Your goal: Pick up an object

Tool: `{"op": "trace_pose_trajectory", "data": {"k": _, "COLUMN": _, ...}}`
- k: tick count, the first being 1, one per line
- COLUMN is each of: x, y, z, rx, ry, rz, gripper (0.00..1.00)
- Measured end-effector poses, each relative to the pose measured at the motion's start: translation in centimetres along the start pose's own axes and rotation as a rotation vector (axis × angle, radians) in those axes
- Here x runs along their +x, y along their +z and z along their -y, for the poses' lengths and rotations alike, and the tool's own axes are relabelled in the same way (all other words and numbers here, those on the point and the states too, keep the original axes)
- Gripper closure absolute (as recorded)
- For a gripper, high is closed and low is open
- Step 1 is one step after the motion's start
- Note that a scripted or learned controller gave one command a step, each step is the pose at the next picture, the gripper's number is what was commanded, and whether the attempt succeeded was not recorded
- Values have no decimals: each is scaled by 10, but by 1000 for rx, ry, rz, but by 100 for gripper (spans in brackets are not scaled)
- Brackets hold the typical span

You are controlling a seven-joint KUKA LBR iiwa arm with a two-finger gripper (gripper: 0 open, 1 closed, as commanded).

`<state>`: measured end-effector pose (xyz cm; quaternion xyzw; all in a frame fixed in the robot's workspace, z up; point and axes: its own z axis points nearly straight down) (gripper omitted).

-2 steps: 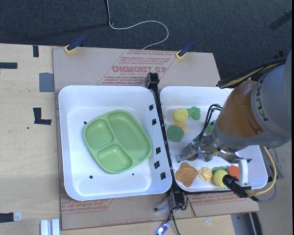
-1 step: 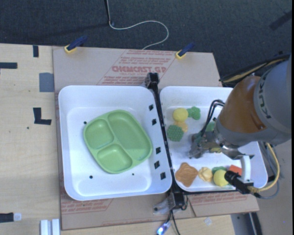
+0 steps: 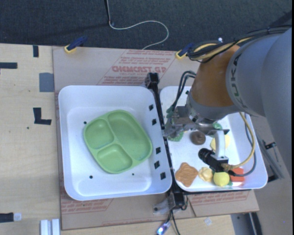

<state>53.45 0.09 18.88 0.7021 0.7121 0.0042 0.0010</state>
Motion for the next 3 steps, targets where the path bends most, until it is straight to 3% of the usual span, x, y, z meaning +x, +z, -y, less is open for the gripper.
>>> {"op": "trace_pose_trajectory", "data": {"k": 1, "x": 13, "y": -95, "z": 30, "rx": 1, "ry": 10, "rz": 3, "gripper": 100}}
{"op": "trace_pose_trajectory", "data": {"k": 2, "x": 56, "y": -171, "z": 50, "rx": 3, "ry": 7, "rz": 2, "gripper": 100}}
{"op": "trace_pose_trajectory", "data": {"k": 3, "x": 172, "y": -233, "z": 47, "rx": 2, "ry": -1, "rz": 0, "gripper": 100}}
